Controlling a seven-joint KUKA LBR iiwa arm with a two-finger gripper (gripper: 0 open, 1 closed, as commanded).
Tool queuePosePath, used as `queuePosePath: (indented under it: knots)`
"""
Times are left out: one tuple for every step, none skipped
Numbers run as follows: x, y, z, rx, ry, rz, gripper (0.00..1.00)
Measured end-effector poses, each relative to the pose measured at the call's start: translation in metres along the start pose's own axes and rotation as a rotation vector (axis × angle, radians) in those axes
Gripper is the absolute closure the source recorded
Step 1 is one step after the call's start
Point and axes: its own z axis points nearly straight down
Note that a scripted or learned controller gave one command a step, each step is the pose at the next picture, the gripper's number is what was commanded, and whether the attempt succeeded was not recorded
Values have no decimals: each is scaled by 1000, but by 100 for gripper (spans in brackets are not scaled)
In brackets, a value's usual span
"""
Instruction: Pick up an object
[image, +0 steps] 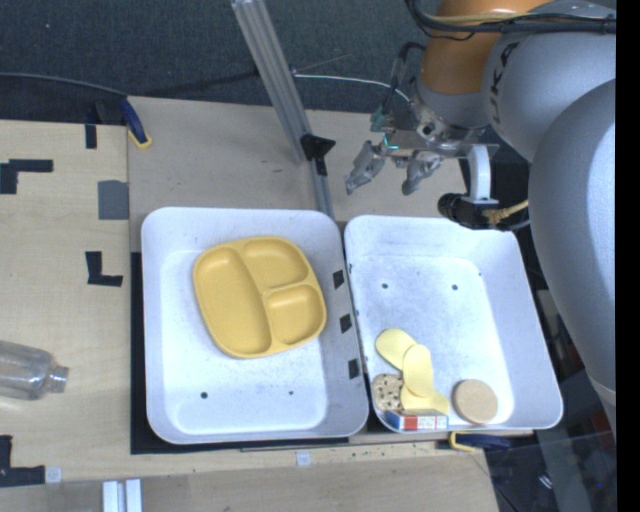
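Note:
My gripper (392, 180) hangs above the bench just beyond the far rim of the right bin (520, 270), its two grey fingers spread apart with nothing between them. Low in that bin, near its front edge, lie a pale yellow curved piece (408, 360), a round tan disc (476, 400), a speckled cookie-like item (386, 391) and a flat red, white and blue packet (415, 423). The left bin (170, 300) bears a yellow divided plate (258, 295).
A slanted metal pole (285, 90) rises behind the bins, close to the gripper's left. A clear plastic bottle (28, 370) lies on the bench at the far left. The arm's grey body (580, 200) looms over the right bin's right side.

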Motion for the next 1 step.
queuePosePath:
  knots:
    - [0, 0, -10, 0, -2, -1, 100]
